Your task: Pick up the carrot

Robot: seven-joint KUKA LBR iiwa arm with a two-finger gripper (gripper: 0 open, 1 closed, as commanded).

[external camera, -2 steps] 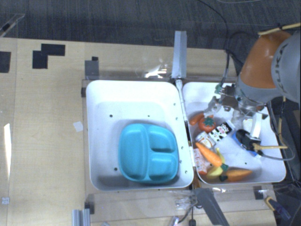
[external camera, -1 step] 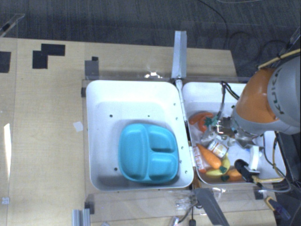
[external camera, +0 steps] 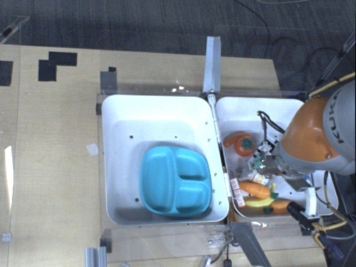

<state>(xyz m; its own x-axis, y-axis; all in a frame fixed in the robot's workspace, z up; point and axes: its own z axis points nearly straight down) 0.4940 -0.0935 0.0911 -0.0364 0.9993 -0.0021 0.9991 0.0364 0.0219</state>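
The carrot (external camera: 255, 189), an orange tapered piece, lies near the front of the right bin (external camera: 289, 105). It rests just above a yellow banana (external camera: 258, 203). My gripper (external camera: 261, 163) hangs low over the bin's middle, just behind the carrot and close to it. The grey wrist and orange band (external camera: 307, 135) cover much of the bin's right half.
A red tomato-like toy with a green top (external camera: 243, 143) sits behind the gripper. A second orange item (external camera: 281, 206) lies at the bin's front right, and a small red-and-white packet (external camera: 236, 191) lies by the left wall. The left bin (external camera: 122, 149) holds a blue divided plate (external camera: 176, 179).
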